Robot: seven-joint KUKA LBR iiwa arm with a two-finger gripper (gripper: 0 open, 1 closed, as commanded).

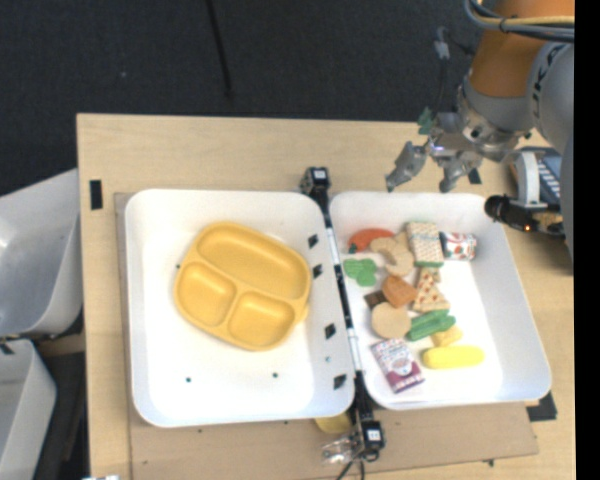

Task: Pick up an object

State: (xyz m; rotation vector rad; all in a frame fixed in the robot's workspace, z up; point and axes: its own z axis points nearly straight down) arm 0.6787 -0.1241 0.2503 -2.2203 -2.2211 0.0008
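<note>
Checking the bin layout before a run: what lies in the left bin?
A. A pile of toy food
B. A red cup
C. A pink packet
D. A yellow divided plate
D: the yellow divided plate lies alone in the left bin.

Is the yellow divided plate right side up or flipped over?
Right side up: the yellow divided plate in the left bin shows three hollow compartments facing up, with nothing lying in them.
</note>
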